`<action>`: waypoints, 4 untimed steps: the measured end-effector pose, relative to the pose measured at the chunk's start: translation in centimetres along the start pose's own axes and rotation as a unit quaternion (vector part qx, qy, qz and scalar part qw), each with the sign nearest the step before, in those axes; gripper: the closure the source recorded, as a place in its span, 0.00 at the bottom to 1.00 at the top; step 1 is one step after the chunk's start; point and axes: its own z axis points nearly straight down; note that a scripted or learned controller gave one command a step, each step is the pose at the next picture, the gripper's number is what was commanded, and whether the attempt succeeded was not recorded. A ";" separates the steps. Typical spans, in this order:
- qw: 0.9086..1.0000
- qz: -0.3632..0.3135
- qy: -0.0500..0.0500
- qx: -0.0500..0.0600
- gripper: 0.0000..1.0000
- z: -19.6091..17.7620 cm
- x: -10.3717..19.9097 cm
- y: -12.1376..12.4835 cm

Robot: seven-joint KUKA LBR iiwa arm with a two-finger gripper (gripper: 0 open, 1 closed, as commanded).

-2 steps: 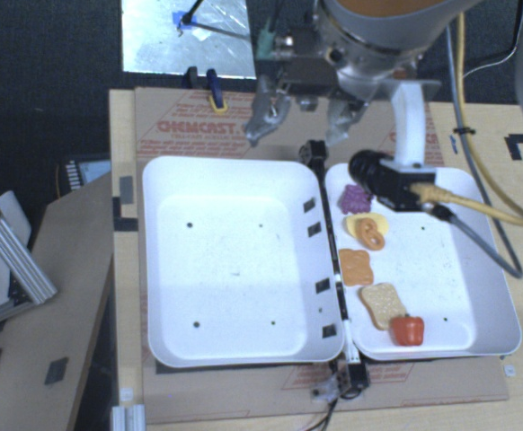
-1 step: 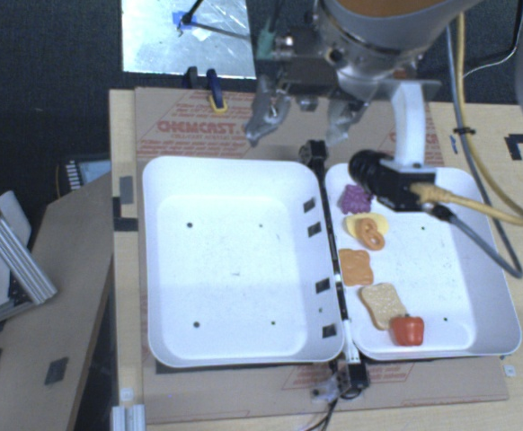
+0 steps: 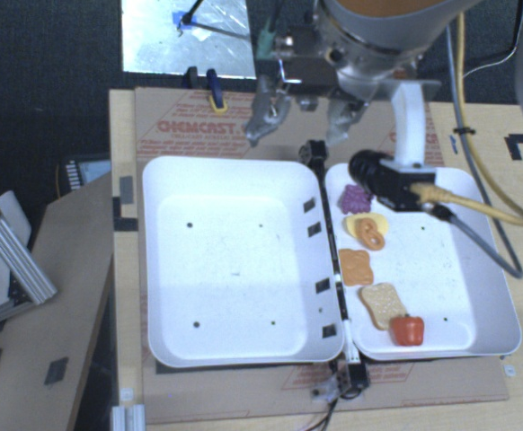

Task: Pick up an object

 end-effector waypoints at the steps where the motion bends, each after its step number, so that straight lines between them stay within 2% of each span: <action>1: 1.000 0.000 0.000 0.000 0.00 0.0 0.0 0.0; 4: 1.000 0.000 0.000 0.000 0.00 0.0 0.0 0.0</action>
